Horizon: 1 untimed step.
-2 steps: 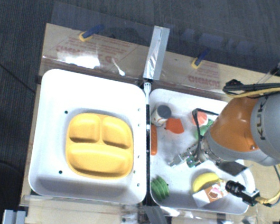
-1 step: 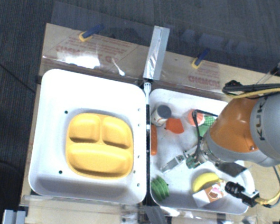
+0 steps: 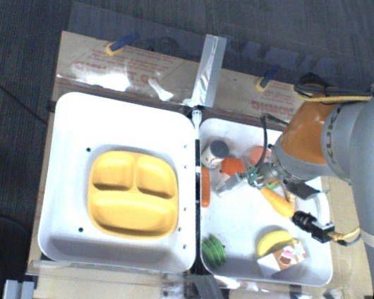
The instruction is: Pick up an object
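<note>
Robotics lab: clamped bench [image 3: 136, 72], twin white bins [image 3: 63, 159] (toy food inside), carpet floor.

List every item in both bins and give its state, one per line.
yellow divided tray: flat in the left bin, right way up
banana: lying in the right bin, touching the small carton
small carton: tipped at the near right corner
green vegetable: lying against the near left wall
orange carrot: lying flat
pincer: low among the far items

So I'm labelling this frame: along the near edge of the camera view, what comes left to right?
Yellow divided plate in the left bin → green toy → banana → small white carton in the right bin.
</note>
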Each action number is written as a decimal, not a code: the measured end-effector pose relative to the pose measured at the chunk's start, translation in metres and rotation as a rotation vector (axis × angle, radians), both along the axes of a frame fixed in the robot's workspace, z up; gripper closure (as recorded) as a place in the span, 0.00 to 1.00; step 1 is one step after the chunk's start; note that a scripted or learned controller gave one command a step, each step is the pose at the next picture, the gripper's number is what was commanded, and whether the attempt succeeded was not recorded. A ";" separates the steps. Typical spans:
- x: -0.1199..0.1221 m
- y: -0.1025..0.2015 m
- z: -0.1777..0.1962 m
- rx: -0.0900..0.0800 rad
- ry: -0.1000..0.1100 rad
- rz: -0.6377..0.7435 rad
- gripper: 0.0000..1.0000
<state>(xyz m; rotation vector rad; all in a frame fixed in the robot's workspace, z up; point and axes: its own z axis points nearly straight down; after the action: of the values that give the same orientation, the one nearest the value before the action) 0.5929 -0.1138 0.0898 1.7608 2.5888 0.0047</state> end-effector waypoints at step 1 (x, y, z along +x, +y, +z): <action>0.056 -0.004 -0.001 -0.005 0.002 0.159 0.00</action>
<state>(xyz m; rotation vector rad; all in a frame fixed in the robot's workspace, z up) 0.6488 -0.1182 0.0892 1.5485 2.7199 -0.0022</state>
